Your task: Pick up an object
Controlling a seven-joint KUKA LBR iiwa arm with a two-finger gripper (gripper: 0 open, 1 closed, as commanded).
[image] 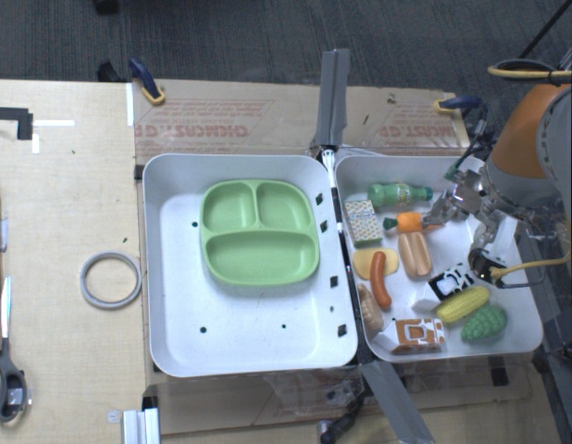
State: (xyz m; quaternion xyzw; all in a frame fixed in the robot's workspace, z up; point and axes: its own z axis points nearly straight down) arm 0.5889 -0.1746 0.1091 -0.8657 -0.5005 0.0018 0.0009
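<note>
Overhead, the right bin [531, 340] holds crowded toy food: a green bottle [398, 193] at the far side, a carrot [405, 221], hot dog bun [415, 253] and sausage [380, 278] in the middle, corn [463, 303] and a green berry [483, 324] near the front. The gripper [450, 206] hangs just right of the carrot, beside the bottle; whether it is wide or narrow cannot be told. The left bin [166, 322] carries a green divided plate [260, 232], and a tape ring [111, 278] lies on the bench to its left.

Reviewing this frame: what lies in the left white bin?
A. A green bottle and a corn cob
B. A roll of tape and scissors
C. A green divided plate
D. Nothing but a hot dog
C: the green three-compartment plastic plate sits in the left shallow white bin, while the toy food lies in the right white bin.
</note>
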